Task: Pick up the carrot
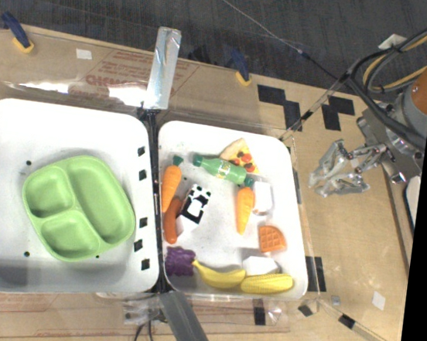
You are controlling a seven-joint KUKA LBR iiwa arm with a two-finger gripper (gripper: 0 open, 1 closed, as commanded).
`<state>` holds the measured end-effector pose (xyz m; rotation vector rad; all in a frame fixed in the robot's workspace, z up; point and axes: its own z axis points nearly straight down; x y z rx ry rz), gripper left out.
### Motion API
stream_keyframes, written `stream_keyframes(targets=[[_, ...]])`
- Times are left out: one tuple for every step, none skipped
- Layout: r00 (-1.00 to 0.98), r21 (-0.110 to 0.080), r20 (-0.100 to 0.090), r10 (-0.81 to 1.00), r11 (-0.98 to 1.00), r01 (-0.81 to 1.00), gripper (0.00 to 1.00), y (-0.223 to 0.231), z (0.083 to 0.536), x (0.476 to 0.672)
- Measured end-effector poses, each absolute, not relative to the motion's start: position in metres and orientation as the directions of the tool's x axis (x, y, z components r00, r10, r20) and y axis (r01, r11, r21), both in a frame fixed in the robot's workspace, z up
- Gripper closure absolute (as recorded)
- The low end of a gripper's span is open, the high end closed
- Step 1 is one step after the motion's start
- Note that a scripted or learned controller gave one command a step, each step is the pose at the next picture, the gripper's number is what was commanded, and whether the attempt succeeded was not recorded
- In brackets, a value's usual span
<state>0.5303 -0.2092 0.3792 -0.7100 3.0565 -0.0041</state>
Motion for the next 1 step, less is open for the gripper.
stream_keyframes(targets=[[-0.741, -0.004, -0.003, -0.671, 0.741, -0.671, 1.00, -0.2088, 0.3761, 0.5675]])
